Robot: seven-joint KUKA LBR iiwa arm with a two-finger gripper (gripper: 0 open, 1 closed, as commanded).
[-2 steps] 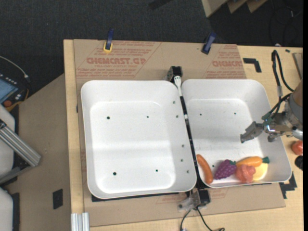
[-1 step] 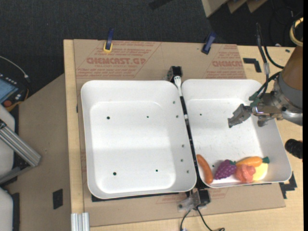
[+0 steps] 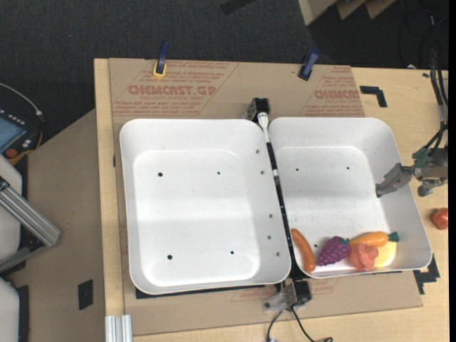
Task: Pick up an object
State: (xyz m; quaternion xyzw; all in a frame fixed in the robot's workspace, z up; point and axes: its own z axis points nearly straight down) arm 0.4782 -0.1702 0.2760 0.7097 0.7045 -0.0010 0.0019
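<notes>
Two shallow white bins sit side by side on a brown cardboard sheet that covers the bench. The left bin has a bare floor from wall to wall, marked with a few small dark dots. The right bin holds all the toy food, crowded against its near wall: an orange sausage-shaped piece lies slanted just beside the near left corner, a purple grape bunch sits to its right, and beyond that a red piece, an orange carrot-like piece and a yellow piece are bunched together, touching, close to the near right wall. The far and middle parts of this bin's floor are open.

The gripper is at the right bin's right wall, about midway along it, with a grey finger slanting down over the rim. Whether the jaws are spread or pressed together cannot be told, and nothing shows between them. The gripper is well apart from the cluster of toys.

A black strip with small fasteners runs between the two bins. Two blue clips, one left and one right, pinch the cardboard's far edge. A small red-orange object lies on the bench to the right of the right bin.
</notes>
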